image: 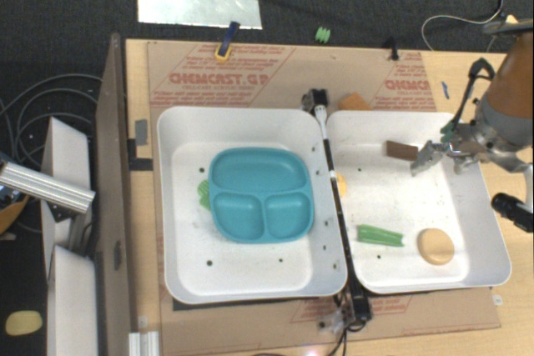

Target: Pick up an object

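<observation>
Approach step of a pick: gripper point(442, 152) poised over the right bin point(484, 204) at its 2 o'clock corner, fingers apart and holding nothing, brown block point(401, 150) just beside them at 9 o'clock. Green piece point(380, 236) and tan round object point(435, 246) toward 6 o'clock. Next, probably: centre over one object, descend, close.

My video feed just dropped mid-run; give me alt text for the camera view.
The end effector hovers at the right bin's upper right edge, near a small brown block, gripping nothing visible. That bin also holds a green bean-like piece and a tan round object; the left bin holds a teal divided plate.
</observation>
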`<action>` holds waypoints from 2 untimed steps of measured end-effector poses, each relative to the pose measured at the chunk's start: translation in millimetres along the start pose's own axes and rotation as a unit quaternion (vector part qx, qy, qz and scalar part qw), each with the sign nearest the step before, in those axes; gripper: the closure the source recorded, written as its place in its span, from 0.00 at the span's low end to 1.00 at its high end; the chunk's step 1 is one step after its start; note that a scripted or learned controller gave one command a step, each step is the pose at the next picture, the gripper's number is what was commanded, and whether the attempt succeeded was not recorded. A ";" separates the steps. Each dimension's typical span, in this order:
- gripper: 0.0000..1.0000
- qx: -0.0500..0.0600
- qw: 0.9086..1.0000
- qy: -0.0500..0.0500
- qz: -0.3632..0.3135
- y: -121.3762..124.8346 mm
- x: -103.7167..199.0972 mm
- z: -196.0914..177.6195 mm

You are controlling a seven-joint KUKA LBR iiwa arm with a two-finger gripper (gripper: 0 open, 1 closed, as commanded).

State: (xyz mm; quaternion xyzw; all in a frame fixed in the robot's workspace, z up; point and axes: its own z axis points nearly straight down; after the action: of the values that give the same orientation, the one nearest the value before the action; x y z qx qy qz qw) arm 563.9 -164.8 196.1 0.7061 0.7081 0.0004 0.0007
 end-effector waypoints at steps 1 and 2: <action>0.00 0.002 1.000 0.000 -0.002 47.5 6.5 86.0; 0.00 -0.001 1.000 -0.001 0.001 80.4 -32.8 112.4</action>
State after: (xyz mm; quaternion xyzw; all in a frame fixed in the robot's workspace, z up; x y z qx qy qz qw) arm 644.6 -197.5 83.8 0.7067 0.7075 0.0009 0.0021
